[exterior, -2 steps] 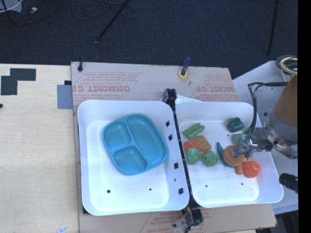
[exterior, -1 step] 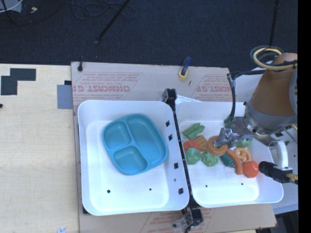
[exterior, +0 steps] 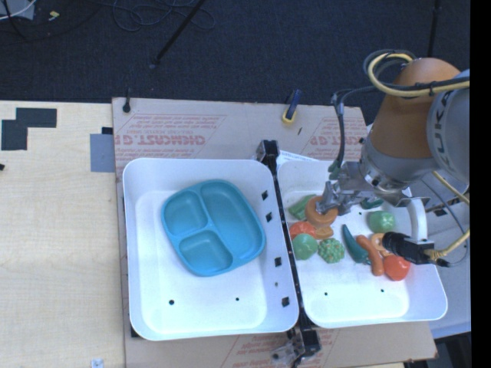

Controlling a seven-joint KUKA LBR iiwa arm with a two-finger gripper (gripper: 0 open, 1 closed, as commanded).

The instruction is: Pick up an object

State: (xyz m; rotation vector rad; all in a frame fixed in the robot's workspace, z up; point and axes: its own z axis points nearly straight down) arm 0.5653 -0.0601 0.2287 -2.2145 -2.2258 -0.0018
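Counter: pale wood at left, with a cardboard sheet under the two bins.

Left bin: one blue plate with three compartments, lying flat, its long axis running from upper left to lower right.

Right bin: small toy foods clustered in the upper half.
- Orange ring, one, at the hand's tip; whether it touches the hand cannot be told.
- Red-orange piece, one, just below the ring.
- Green round piece, one, near the divider.
- Broccoli, one, just right of the green round piece.
- Teal pod, one, long axis from upper left to lower right, narrow end pointing up-left.
- Carrot, one, long axis roughly parallel to the pod, just to its right.
- Green lump, one, above the carrot.
- Red tomato, one, at the carrot's lower end.

Hand: low over the upper part of the right bin, by the orange ring; whether it is spread or pressed together cannot be told.

Arm: grey with an orange band, entering from the right.
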